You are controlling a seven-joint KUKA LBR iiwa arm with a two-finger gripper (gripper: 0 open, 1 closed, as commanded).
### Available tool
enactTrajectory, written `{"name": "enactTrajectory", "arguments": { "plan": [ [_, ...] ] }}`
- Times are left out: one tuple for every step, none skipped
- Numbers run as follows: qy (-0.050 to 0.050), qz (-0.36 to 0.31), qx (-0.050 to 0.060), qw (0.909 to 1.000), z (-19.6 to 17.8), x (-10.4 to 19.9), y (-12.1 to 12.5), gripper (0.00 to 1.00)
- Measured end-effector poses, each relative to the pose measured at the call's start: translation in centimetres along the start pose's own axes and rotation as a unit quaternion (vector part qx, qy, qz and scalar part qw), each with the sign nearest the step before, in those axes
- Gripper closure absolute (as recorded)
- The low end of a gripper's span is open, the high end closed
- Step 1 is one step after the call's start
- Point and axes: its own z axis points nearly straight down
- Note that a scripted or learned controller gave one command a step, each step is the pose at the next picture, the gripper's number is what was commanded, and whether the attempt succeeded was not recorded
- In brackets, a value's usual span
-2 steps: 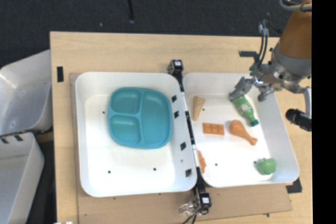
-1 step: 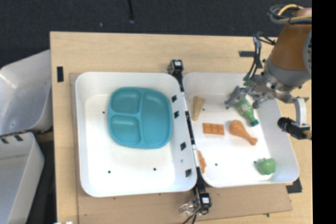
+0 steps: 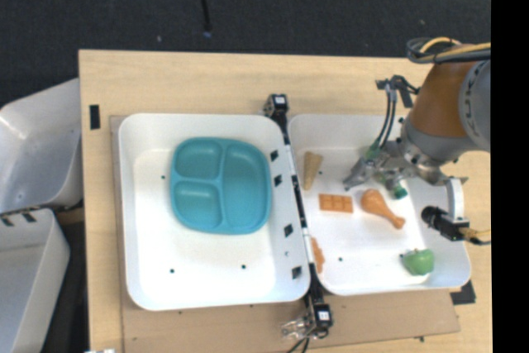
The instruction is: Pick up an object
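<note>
Two white bins are being viewed from above: the left bin [image 3: 149, 277] is holding a teal divided plate [image 3: 221, 183], and the right bin [image 3: 364, 277] is holding the small toys. The gripper [image 3: 374, 169] is being held low over the right bin, just at 11 o'clock from an orange drumstick [image 3: 382, 207]. Whether it is released or clenched cannot be told (the tips are too small and blurred). Nothing is being seen in its grasp, so the approach step is judged to be in hand. An orange waffle piece [image 3: 335, 204] is lying at 9 o'clock from the drumstick, a tan cone [image 3: 312, 168] toward 10 o'clock, a green fruit [image 3: 419, 261] at 5 o'clock. A short shift toward 5 o'clock, then a descent and a closing, is probably being called for next.
</note>
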Motion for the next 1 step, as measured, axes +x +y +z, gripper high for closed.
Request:
{"name": "enactTrajectory", "arguments": {
  "plan": [
    [0.0,0.001,-0.004,1.0,-1.44,-0.06,0.21,1.0]
  ]
}}
